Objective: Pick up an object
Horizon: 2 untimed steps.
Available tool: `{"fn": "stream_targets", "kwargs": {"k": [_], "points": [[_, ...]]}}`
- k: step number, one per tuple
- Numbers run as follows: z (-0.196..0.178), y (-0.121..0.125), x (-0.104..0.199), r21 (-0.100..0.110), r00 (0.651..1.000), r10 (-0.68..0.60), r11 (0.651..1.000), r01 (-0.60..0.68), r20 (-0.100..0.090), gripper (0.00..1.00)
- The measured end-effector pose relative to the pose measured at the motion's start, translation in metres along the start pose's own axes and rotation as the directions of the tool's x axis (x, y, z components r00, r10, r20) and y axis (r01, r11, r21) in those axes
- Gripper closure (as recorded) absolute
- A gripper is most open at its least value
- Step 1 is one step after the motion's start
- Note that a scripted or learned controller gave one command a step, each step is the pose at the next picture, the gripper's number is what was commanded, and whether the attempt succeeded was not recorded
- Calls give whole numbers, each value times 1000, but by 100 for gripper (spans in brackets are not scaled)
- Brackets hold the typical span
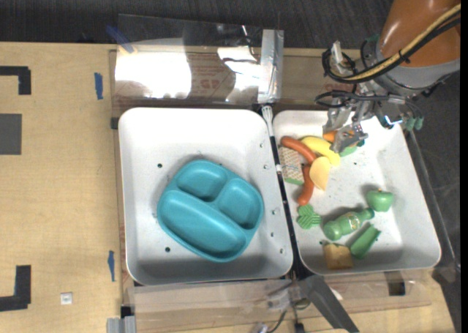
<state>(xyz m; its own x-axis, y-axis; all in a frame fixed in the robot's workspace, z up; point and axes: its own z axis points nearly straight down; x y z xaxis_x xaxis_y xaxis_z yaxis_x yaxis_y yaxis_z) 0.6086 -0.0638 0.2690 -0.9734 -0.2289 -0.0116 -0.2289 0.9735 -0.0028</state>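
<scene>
Tan bench (51, 200) carries two white bins. Left bin (139, 134) has a teal divided plate (210, 208). Right bin (409, 200) holds toy food: orange carrot (298, 147), yellow banana (322, 148), green bottle (344, 223), green pepper (380, 200). Gripper (349, 134) hangs just above the banana at the bin's back; grip state can't be told.

Grey arm (409, 68), orange band, black-yellow cables, metallic wrist hardware.
</scene>
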Motion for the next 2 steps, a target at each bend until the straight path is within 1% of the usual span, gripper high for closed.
{"fn": "stream_targets", "kwargs": {"k": [1, 2], "points": [[-32, 14, -65, -2, 983, -184, 983, 184, 0, 100], [-17, -12, -20, -5, 901, -434, 901, 434, -4, 100]]}}
